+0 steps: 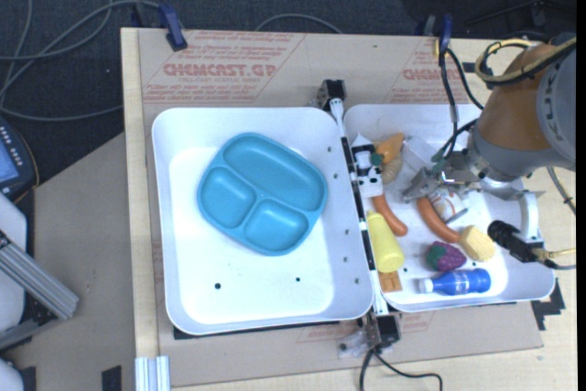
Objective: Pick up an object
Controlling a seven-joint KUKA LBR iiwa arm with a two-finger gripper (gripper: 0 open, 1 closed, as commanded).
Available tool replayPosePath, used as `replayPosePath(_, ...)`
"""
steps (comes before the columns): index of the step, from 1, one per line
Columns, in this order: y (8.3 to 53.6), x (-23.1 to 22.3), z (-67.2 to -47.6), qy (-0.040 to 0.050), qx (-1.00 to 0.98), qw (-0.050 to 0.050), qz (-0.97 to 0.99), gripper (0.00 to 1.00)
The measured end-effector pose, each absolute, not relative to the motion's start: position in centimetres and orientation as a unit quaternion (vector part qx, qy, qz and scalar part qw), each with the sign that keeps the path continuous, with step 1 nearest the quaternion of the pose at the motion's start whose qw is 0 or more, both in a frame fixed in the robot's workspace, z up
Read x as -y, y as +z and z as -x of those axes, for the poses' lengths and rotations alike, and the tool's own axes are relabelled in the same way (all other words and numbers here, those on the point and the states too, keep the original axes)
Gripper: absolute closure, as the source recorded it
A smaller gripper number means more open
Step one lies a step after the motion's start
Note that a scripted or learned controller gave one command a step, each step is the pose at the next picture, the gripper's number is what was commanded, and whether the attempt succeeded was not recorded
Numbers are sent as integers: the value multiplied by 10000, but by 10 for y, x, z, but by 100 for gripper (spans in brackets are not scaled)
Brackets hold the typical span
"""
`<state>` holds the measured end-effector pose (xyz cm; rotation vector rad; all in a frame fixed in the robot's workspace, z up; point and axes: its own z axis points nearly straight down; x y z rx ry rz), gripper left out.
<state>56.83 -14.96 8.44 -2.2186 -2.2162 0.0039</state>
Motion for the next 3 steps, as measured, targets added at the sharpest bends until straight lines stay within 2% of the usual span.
replayPosePath(1, 84, 104, -512, 8, 7072, 30, 7070, 0)
replayPosePath(2, 96, 106, -516, -16, 7068, -20, 7075, 100)
replayPosePath(3, 191, 38, -576, -53, 7105, -49, 7036, 100)
